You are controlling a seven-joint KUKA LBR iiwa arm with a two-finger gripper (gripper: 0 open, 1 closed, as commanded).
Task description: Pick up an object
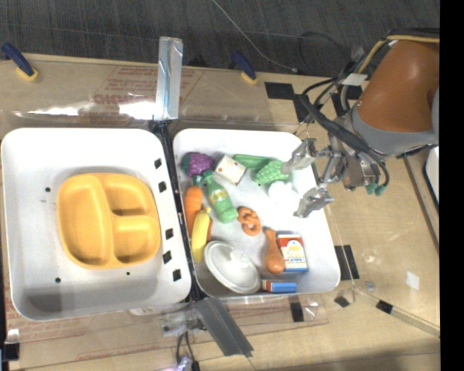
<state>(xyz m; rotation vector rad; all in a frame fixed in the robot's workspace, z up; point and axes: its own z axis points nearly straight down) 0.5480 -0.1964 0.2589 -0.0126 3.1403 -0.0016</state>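
My gripper hangs over the right edge of the right bin, its two metal fingers spread apart with nothing between them. Just left of it lies a green leafy toy. Further left in the bin are a purple grape bunch, a white block, a green bottle, a carrot, a banana and an orange pretzel. Near the front lie a white lidded bowl, a drumstick and a small orange carton.
The left bin bears a yellow divided plate. A metal post stands at the back between the bins. Cables and the orange wrist band sit at the right above the bench.
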